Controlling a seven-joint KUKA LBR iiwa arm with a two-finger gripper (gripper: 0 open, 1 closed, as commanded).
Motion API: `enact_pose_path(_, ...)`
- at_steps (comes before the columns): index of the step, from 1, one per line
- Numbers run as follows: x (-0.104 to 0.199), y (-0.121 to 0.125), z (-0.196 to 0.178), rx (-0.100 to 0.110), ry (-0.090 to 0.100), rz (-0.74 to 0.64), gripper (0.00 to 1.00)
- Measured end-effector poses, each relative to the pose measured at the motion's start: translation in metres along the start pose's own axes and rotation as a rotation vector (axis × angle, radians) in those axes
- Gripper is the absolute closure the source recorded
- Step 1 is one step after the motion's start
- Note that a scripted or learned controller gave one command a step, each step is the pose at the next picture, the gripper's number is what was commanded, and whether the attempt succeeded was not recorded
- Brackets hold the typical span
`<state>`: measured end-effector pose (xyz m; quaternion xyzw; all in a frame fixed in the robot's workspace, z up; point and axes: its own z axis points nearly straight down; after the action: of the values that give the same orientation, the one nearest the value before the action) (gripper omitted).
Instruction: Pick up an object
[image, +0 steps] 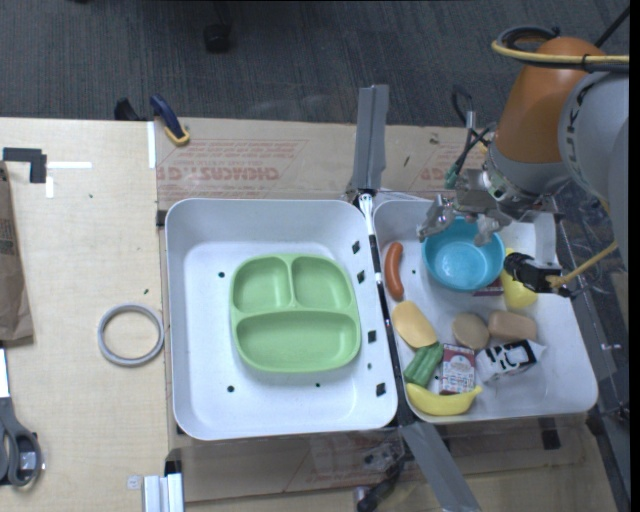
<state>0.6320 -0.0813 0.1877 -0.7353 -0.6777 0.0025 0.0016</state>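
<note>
Blue bowl (463, 262): upright in right bin (570, 395), at its far edge, slightly left of centre. Gripper (462, 222) directly over bowl's far rim; fingers spread, one at each side of rim, nothing seen between them. Whether they touch the bowl: cannot tell.

Other contents, right bin: sausage (394, 271) along left wall, just left of bowl. Yellow wedge (413, 324) below it. Green cucumber (423, 364) and small red/white carton (458, 370) toward near edge; banana (442, 400) at near edge. Two tan potato-like pcs (492, 328) mid-bin. Black/white item (512, 355) beside them. Yellow item (519, 291) right of bowl, partly blocked by black part.

Left bin (190, 300): green divided plate (295, 313), centred, flat.

Bench (80, 260), left side: grey ring (131, 333).
</note>
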Motion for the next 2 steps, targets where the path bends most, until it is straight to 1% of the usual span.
enact_pose_path(1, -0.0212, 0.0315, 0.0945, -0.011, 0.000, -0.317, 0.00)
enact_pose_path(2, -0.0226, 0.0299, 0.0876, 0.003, 0.004, -0.313, 1.00)
